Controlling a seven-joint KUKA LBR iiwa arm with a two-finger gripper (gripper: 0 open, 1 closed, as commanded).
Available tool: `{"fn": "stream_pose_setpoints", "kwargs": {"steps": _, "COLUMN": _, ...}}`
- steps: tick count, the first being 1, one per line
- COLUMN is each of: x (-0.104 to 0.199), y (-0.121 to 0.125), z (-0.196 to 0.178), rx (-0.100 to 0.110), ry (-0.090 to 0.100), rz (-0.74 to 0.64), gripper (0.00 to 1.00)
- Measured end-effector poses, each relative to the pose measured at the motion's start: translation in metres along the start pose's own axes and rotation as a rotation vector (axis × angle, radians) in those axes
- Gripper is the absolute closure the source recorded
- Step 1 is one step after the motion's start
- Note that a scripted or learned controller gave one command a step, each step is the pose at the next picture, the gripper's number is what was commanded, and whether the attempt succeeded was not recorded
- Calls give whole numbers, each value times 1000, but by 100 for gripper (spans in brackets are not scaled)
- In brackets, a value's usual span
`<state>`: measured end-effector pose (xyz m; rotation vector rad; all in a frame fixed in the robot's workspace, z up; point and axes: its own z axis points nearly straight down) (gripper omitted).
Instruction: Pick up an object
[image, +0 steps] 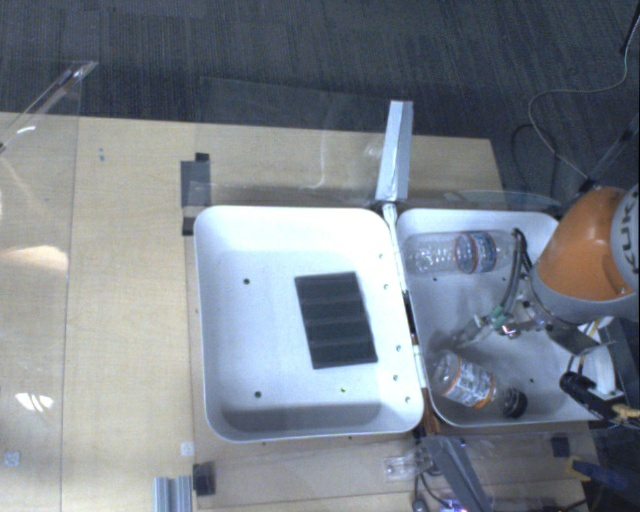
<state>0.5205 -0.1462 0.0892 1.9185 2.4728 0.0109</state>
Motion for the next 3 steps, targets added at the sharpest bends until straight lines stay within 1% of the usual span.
{"fn": "stream_pose_setpoints", "kwargs": {"steps": 1, "x": 7, "y": 2, "z": -51, "rx": 6, "ry": 2, "rz": 78, "gripper": 0}}
{"fn": "stream_pose_setpoints", "kwargs": {"steps": 2, "x": 26, "y": 77, "z": 1, "rx": -1, "ry": 0, "rz": 2, "gripper": 0}}
{"fn": "stream_pose_setpoints", "kwargs": {"steps": 3, "x": -5, "y": 135, "z": 9, "rx": 85, "ry": 47, "rz": -31, "gripper": 0}}
